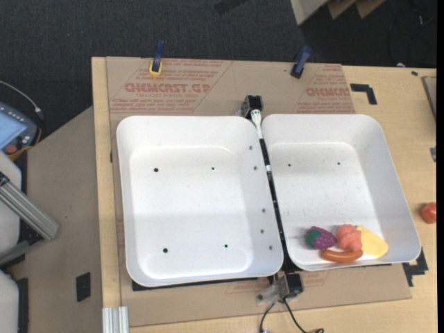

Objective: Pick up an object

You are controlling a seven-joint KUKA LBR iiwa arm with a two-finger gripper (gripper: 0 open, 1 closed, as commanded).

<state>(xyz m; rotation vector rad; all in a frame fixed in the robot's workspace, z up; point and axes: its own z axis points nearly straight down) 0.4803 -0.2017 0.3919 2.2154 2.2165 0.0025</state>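
Two shallow white bins sit side by side on the bench. The right bin (326, 144) holds a small cluster of toy food in its near corner: a purple grape bunch (320, 238), a pink-red lumpy piece (349, 237), a yellow piece (374, 244) and an orange-red sausage-like piece (340, 255). They lie touching one another against the bin's front wall. The left bin (187, 200) shows bare white floor with a few dark dots.
A small orange-red object (429, 213) lies on the bench outside the right bin, near the right edge. Two blue clamps (158, 57) (302, 61) hold the cardboard sheet at the back. A cable and connector (281, 290) sit at the front between the bins.
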